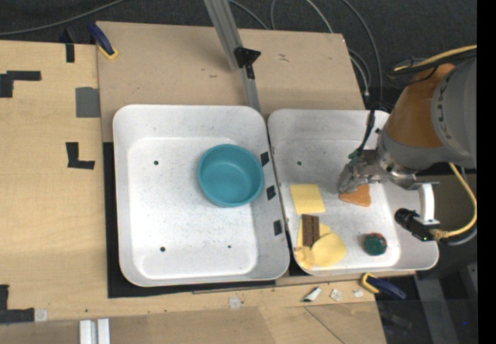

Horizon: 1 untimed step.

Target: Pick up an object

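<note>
My gripper (pixel 353 182) reaches into the right bin (pixel 310 141) from the right and sits low over an orange wedge-shaped piece (pixel 359 196). The wedge lies just below and to the right of the fingertips, touching or nearly touching them. Nothing is seen lifted. In the same bin lie a yellow square block (pixel 307 198), a brown bar (pixel 309 231), a yellow rounded lump (pixel 325 250) and a small dark green and red object (pixel 375 243). A blue bowl (pixel 229 174) stands in the left bin (pixel 147 203).
A grey metal pole (pixel 221 17) slants in from the top toward the seam between the bins. Cables run across the dark floor at the top right. Blue and yellow clamps (pixel 103 39) hold the board corners. The arm's grey body (pixel 434 125) overhangs the right bin's edge.
</note>
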Tool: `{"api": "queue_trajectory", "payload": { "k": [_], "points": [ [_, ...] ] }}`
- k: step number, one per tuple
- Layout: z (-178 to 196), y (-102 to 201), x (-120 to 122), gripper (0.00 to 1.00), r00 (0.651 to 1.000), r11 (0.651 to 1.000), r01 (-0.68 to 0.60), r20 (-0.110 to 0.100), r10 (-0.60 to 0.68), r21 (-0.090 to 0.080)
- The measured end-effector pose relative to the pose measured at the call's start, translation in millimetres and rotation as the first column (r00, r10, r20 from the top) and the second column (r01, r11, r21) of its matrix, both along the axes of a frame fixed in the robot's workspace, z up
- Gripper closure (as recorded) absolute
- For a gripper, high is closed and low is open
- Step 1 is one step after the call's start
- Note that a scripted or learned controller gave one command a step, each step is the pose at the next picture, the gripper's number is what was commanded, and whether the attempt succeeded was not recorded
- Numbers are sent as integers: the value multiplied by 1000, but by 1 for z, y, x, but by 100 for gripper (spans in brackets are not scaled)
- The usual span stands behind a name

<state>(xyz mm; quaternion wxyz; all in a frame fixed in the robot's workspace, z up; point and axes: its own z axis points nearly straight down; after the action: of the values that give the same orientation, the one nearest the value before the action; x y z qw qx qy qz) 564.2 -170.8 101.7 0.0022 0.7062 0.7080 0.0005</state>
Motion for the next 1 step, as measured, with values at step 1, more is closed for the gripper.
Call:
{"api": "queue_trajectory", "payload": {
  "k": [1],
  "points": [
    [50, -6, -8, 100, 1000, 1000, 3, -1, -3, 1]
  ]
}}
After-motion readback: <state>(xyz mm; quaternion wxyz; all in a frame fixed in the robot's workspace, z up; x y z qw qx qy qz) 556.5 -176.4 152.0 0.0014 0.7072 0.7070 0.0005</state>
